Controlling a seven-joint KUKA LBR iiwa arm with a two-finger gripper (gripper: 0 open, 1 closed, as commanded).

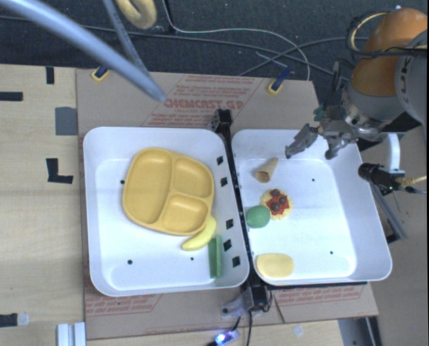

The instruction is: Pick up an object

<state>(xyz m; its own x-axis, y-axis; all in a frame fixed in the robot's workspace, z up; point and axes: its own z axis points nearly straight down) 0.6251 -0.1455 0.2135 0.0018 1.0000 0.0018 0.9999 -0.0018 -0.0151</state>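
Note:
My gripper (316, 148) hangs over the far edge of the right bin (358, 215), its two fingers spread apart with nothing between them. In that bin lie a tan cone (266, 169), a small tart with red berries (277, 202), a green ball (257, 217) and a pale yellow flat piece (275, 265). The cone is the closest to the gripper, a little to its left and nearer the camera. In the left bin (106, 215) sit a yellow divided plate (168, 190), a yellow banana (201, 235) and a green stick (215, 256).
A black clamp (221, 120) and the raised shared wall (236, 207) separate the two bins. Cables (286, 49) run across the dark surface behind. A grey pole (77, 31) slants in from the top left. Brown cardboard (200, 96) lies under the bins.

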